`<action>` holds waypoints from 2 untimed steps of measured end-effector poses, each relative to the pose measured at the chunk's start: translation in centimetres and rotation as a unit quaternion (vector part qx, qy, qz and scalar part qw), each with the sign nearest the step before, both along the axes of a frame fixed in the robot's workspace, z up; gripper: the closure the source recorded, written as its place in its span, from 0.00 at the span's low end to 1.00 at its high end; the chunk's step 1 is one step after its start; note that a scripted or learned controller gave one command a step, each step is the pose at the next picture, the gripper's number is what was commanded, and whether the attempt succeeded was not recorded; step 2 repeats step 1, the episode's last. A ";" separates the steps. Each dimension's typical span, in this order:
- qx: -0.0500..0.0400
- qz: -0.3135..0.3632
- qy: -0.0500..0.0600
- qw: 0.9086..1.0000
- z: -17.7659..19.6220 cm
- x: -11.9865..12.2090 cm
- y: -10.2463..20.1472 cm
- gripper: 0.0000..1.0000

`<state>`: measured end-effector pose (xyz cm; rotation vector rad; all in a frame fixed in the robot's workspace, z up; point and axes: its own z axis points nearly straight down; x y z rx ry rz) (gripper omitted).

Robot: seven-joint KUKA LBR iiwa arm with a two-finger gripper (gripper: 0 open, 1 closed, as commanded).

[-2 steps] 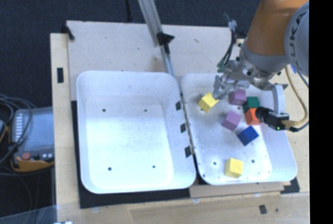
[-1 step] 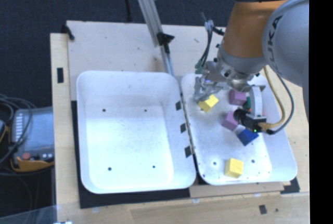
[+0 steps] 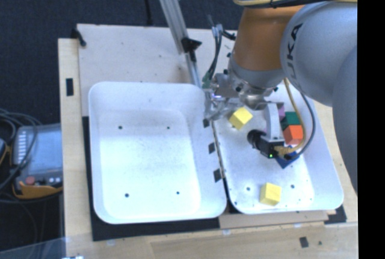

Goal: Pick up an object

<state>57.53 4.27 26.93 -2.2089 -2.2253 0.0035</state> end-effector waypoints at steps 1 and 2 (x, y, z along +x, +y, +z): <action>-0.001 0.000 -0.001 1.000 -0.8 -2.5 4.8 1.00; -0.001 0.000 -0.001 1.000 -0.8 -2.5 4.8 1.00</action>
